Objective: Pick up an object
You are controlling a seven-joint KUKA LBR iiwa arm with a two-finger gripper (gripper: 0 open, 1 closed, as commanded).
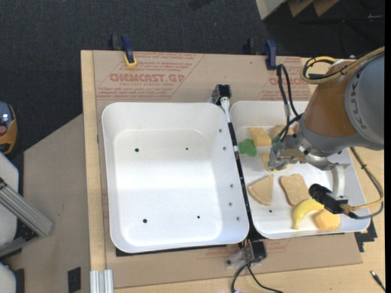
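Brown bench point(159, 72), two white bins point(165, 121) side by side

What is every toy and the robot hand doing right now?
gripper: lowered into the right bin, fingers too hidden to judge
banana: lying flat in the right bin
green piece: lying by the right bin's left wall
yellow block: lying flat, next to the green piece
two bread slices: lying flat, side by side
orange chunk: lying beside the banana
right bin: holds all the toys
left bin: sits level on the bench

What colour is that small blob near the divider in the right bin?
Green, seen plainly in the camera view.
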